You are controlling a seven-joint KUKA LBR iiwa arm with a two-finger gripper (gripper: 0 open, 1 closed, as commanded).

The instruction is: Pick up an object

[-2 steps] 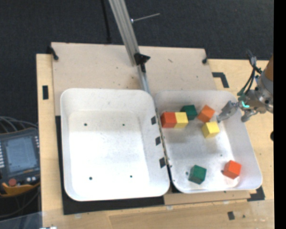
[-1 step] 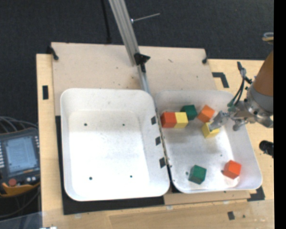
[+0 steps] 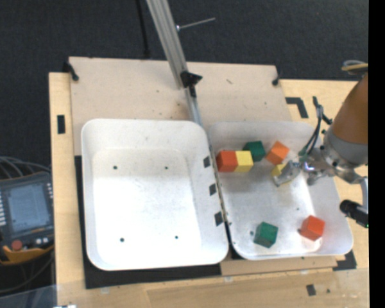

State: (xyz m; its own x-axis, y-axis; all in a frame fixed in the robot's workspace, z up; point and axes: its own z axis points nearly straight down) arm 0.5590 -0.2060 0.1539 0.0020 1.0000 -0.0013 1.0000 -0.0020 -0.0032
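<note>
Several coloured blocks lie in the right bin point(image 3: 244, 246). A red block point(image 3: 226, 161) and a yellow block point(image 3: 244, 160) touch side by side near its left wall, with a green block point(image 3: 255, 150) just behind them. An orange block point(image 3: 278, 152) sits to their right. A second green block point(image 3: 265, 234) and a red-orange block point(image 3: 312, 227) lie near the front wall. My gripper point(image 3: 285, 174) reaches in from the right, low over the bin, just below the orange block. A small yellow piece point(image 3: 277, 169) shows at its tip; whether it is held is unclear.
The left bin point(image 3: 93, 140) stands beside the right one, their walls meeting in the middle. A slanted metal post point(image 3: 170, 40) rises behind the bins. A hand-held control pad point(image 3: 22, 210) lies off the bench at the left.
</note>
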